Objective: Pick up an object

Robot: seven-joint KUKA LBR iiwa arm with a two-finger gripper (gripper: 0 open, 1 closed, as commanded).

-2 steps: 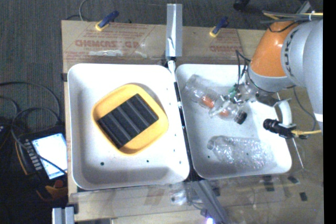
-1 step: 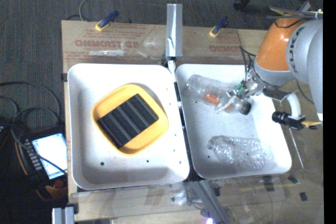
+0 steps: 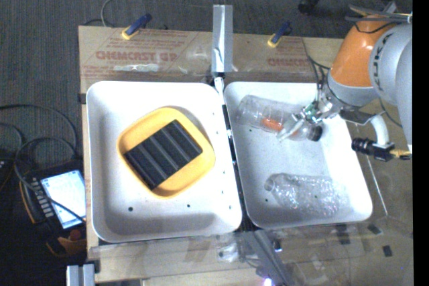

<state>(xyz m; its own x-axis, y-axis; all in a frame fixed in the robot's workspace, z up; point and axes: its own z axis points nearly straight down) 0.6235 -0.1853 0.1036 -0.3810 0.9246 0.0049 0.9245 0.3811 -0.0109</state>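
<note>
The arm reaches in from the right and its gripper [image 3: 310, 116] sits low over the far part of the right bin [image 3: 348, 207], at the right end of a clear bottle [image 3: 268, 116] lying on its side with something orange showing through the plastic. Whether the gripper is open or closed cannot be told from here, nor whether it has hold of the bottle; it looks to be touching or just beside the neck end, which suggests the bottle is the pick target and the approach is at its narrower end. Nearer in the same bin lies a crumpled clear wrapper [image 3: 305, 191], well apart from the gripper. The left bin [image 3: 107, 211] holds a yellow tray [image 3: 167, 151] with a dark ribbed insert, set at a tilt to the bin walls. Behind the bins the worktop [image 3: 154, 53] carries a board with faded red lettering that reads roughly "CHEMCAST GP". Two clamps [image 3: 136, 26] with yellow and blue grips pin its far edge.
</note>
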